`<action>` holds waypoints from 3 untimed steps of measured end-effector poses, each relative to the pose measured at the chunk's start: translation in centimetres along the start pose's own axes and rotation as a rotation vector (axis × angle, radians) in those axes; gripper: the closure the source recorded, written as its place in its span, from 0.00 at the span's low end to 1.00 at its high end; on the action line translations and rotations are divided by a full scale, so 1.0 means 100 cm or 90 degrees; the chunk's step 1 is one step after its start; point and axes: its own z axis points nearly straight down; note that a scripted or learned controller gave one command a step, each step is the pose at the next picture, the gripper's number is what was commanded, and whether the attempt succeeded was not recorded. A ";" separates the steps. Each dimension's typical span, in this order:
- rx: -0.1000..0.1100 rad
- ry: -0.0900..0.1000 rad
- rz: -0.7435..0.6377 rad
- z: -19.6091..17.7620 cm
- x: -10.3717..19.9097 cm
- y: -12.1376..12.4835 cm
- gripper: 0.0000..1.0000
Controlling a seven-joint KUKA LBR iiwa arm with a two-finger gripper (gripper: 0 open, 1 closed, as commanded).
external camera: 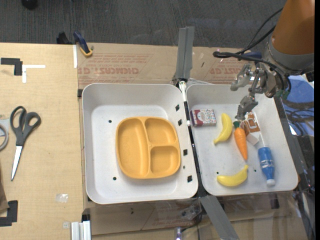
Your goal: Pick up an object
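Two white bins side by side, the arm hanging over the right one.

The left bin [95, 134] is holding a yellow divided plate [148, 147], lying flat near its middle. The right bin [285, 176] is carrying the loose items: a small red and white box [203, 117] near the divider, a banana [224, 128] just beside it, a second banana [233, 178] lying toward the near edge, a carrot [241, 142], a blue and white bottle [266, 165] and a brown and white carton [251, 123] partly under the gripper [247, 106]. The gripper is hovering over that bin's far right part, just above the carton and carrot; whether its fingers are spread or closed, I cannot tell. Nothing is visibly caught between them.
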 end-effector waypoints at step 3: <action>0.000 -0.002 0.140 0.176 0.026 -0.014 1.00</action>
